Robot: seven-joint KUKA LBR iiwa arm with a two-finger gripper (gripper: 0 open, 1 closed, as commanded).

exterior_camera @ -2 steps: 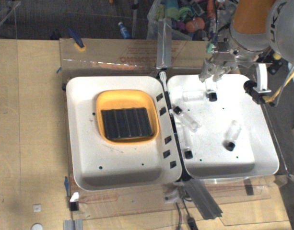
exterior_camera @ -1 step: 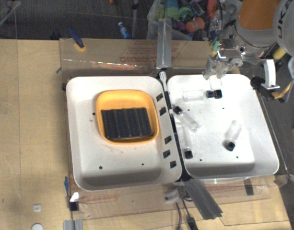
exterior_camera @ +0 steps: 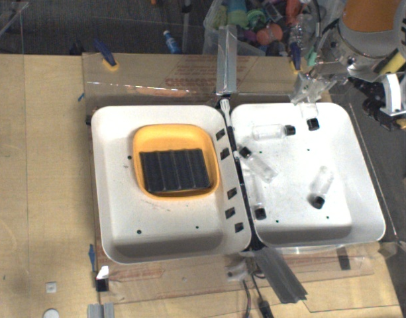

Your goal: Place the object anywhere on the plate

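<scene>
An orange plate [exterior_camera: 144, 142] lies in the left bin [exterior_camera: 110, 204], and a black ridged rectangular pad [exterior_camera: 175, 170] rests flat on it. My gripper [exterior_camera: 307, 91] hangs over the far edge of the right bin [exterior_camera: 348, 211], well to the right of the plate. Just below it shows a small black cap [exterior_camera: 313, 123] with something clear above it; whether this is held is unclear. Three clear bottles with black caps lie in the right bin: one at the back [exterior_camera: 269, 132], one near the divider [exterior_camera: 258, 167], one toward the right [exterior_camera: 321, 183].
A raised divider [exterior_camera: 230, 171] with small black tabs separates the bins. A metal bar [exterior_camera: 224, 65] stands behind the bins, and a crate of colourful toys [exterior_camera: 262, 12] sits beyond it. Wooden bench [exterior_camera: 37, 177] surrounds the bins.
</scene>
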